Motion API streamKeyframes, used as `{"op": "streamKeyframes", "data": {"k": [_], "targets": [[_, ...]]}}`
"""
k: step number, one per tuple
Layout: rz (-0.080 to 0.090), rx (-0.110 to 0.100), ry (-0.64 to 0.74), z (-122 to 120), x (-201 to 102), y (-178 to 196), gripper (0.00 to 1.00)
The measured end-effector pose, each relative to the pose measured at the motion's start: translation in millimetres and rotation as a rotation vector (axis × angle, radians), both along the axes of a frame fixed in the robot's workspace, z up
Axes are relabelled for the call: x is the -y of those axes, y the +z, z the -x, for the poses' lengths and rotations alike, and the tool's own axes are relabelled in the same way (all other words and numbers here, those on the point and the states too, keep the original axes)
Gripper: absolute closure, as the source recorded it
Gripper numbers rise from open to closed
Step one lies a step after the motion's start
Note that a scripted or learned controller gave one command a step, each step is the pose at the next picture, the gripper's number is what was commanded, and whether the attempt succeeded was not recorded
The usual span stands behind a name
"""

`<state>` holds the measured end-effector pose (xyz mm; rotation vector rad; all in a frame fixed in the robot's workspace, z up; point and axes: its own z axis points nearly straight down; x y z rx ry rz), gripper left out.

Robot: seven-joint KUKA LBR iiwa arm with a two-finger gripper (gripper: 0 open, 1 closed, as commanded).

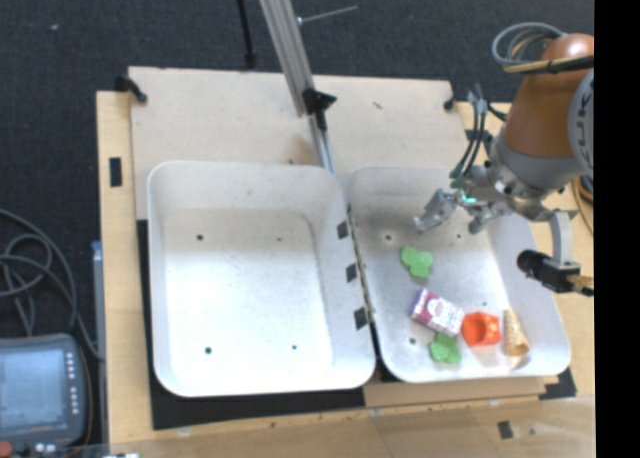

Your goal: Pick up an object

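Observation:
The right bin [395, 196] holds several small objects. A green toy [417, 262] lies near its middle. Closer to the front are a pink and white carton [437, 311], a second green piece [445, 350], an orange cup [481, 329] and a tan cone [514, 334]. My gripper [456, 218] hangs over the back part of this bin, up and to the right of the first green toy. Its fingers are spread open and nothing sits between them.
The left bin [160, 246] stands beside the right one, sharing a middle edge with black clips [351, 273]. A slanted metal post [290, 46] rises behind the bins. A black fitting [545, 269] sticks out at the right bin's right rim.

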<state>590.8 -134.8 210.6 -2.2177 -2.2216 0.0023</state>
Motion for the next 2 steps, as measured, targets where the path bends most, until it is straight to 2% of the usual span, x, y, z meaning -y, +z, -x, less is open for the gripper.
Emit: {"op": "streamKeyframes", "data": {"k": [1, 2], "targets": [[0.001, 0.005, -0.001, -1, 0, 3, 0.00], [0.002, -0.001, -0.004, 1, 2, -40, 0.00]]}}
